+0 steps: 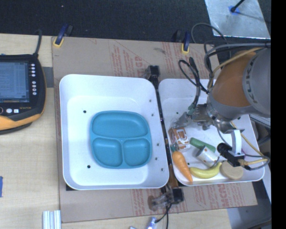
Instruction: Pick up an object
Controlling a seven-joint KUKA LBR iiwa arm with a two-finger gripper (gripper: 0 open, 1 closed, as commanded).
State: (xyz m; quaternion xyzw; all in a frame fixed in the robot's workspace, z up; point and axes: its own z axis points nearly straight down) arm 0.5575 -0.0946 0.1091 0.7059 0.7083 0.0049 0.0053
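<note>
While no object is lifted yet, we note a blue tray (120, 138) in the left bin (71, 92). Carrot (182, 166), banana (204, 172) and packet (179, 137) lie in the right bin (169, 92). Gripper (190, 117) is low over them; its state we cannot tell. Grasp and lift remain.

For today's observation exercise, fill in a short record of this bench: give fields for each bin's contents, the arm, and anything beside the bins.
left bin: blue divided plate
right bin: carrot, banana, small box, green-capped bottle
arm: over the right bin
gripper: low above the box
beside the bins: tablet, on the left
</note>
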